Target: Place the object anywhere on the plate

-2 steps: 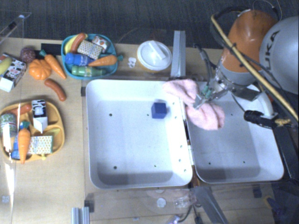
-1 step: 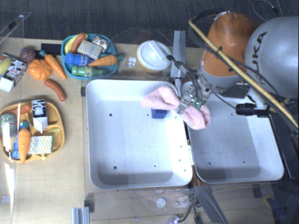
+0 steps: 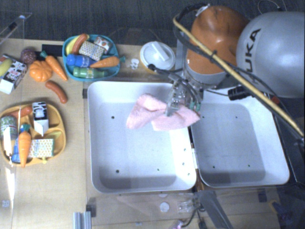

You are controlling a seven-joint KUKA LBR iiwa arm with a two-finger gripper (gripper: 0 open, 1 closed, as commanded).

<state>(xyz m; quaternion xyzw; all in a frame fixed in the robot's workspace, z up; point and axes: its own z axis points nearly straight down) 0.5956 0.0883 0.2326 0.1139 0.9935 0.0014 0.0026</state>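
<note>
A large grey robot arm with an orange band reaches in from the right over a pale wooden surface that carries two shallow white bins side by side. In the left bin, near its upper right corner, lies a pink cloth, crumpled into loose folds, with one edge draped toward the wall shared with the right bin.

The end effector hangs directly over the cloth's right half, its tip at or touching the fabric. Whether it is spread or closed, or has pinched any cloth, cannot be told from this angle.

The cloth looks light, soft and limp. It would likely sag and trail when lifted, so a raised fold near its middle seems the best place to pinch.

At the surface's left edge sit a yellow plate and a blue bowl, both filled with toy food.
</note>
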